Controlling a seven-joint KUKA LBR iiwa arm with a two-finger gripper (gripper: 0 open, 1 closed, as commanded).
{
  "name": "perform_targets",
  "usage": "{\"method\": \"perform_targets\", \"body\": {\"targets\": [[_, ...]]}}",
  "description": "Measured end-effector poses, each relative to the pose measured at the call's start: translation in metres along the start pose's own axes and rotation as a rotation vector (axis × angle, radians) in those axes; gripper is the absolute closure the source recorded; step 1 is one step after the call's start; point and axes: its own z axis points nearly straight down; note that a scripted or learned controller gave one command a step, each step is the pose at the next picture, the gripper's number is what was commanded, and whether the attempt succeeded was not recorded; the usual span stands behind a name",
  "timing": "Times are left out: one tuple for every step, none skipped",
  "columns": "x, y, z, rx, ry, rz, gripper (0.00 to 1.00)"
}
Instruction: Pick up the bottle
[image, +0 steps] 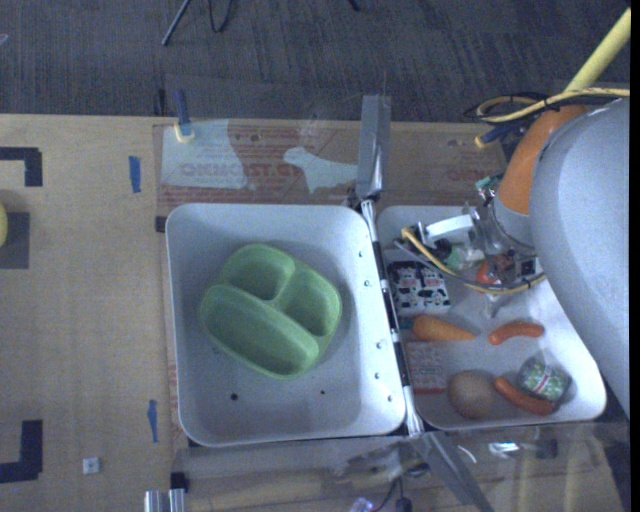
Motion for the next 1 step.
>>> {"method": "perform_targets", "body": {"targets": [[0.0597,-0.074,-0.0828,0.027,-0.023,-0.307,0.0]]}}
